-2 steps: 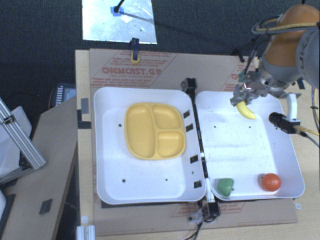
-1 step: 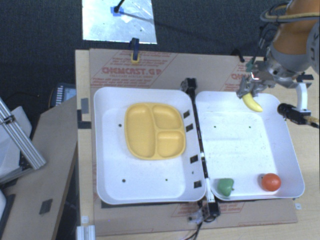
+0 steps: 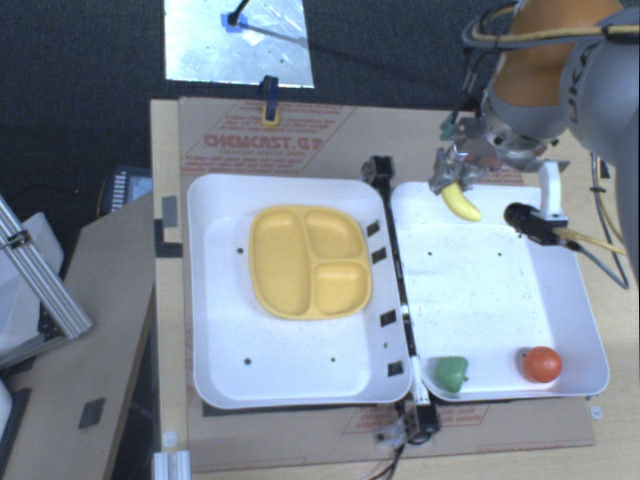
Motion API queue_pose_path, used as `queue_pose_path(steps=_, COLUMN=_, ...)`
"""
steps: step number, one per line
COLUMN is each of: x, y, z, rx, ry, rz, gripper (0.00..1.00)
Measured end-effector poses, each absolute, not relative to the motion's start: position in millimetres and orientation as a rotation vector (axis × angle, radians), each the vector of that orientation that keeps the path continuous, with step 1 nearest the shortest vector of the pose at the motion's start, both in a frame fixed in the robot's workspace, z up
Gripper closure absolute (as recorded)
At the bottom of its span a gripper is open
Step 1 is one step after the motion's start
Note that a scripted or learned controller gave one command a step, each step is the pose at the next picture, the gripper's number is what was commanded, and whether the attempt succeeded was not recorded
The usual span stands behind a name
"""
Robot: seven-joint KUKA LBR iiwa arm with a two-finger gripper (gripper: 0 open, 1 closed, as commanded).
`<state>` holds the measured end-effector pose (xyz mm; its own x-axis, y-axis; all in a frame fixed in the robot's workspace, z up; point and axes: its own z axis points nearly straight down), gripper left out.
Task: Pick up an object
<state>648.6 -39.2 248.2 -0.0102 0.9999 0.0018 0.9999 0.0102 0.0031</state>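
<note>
Now, scanning from the left, I'm seeing the yellow sectioned plastic plate (image 3: 308, 263), then the claw (image 3: 453, 179) over the small yellow plastic banana (image 3: 460, 202) in the right bin's far corner; grip unreadable. It's looking light, stiff, slippery; I'm favouring mid-curve.

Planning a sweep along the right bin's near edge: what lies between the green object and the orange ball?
Nothing: in the camera view, bare white bin floor separates the green object from the orange ball.
</note>
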Motion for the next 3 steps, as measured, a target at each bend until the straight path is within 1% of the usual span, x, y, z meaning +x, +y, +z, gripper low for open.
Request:
queue_pose_path(steps=1, x=657.6, y=6.1, z=236.6, rx=2.211, ry=2.229, rz=0.004, gripper=1.00)
queue_pose_path(steps=2, x=656.9, y=60.7, z=223.8, rx=2.211, ry=2.232, rz=0.002, gripper=1.00)
queue_pose_path(steps=3, x=661.6, y=106.8, z=217.5, rx=2.212, ry=2.231, rz=0.004, gripper=1.00)
